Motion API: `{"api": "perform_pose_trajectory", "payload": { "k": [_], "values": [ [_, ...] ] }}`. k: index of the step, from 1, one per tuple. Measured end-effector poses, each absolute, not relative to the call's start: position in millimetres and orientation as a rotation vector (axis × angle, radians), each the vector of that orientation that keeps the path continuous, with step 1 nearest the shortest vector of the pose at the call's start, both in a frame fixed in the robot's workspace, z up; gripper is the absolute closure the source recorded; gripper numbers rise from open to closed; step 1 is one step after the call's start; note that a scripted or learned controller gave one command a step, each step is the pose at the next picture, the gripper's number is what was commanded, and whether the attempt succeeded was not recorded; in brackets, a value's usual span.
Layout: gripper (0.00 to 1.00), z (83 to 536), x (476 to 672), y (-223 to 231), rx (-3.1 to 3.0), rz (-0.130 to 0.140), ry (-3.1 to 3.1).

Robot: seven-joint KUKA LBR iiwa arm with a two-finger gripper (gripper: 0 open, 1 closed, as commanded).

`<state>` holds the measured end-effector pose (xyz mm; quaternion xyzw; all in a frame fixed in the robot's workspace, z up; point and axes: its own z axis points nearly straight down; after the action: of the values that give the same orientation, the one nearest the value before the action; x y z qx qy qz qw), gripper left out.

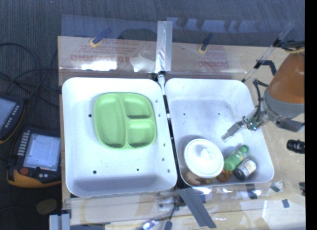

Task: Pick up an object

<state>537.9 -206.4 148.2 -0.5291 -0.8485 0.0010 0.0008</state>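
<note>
In the right bin, a white round lidded bowl sits near the front wall. Beside it on the right lie a small green bottle and a dark-capped jar. Brown pieces peek out from under the bowl's front edge. My gripper reaches in from the right and hangs low over the bin floor, just above and to the right of the bowl and up-left of the green bottle. Nothing shows in its grasp.
The left bin holds a green divided plate. A raised divider separates the two bins. A tablet and cables lie on the floor at the far left. The arm's orange band is over the right bin's right wall.
</note>
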Motion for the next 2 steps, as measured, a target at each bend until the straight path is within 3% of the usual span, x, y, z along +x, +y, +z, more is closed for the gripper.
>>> {"api": "perform_pose_trajectory", "payload": {
  "k": [1, 2],
  "values": [
    [0.0, 94, 487.1, -219, -1.628, -0.01, -2.688],
    [0.0, 90, 503.3, -166, -2.011, -0.002, -2.436]
  ]
}}
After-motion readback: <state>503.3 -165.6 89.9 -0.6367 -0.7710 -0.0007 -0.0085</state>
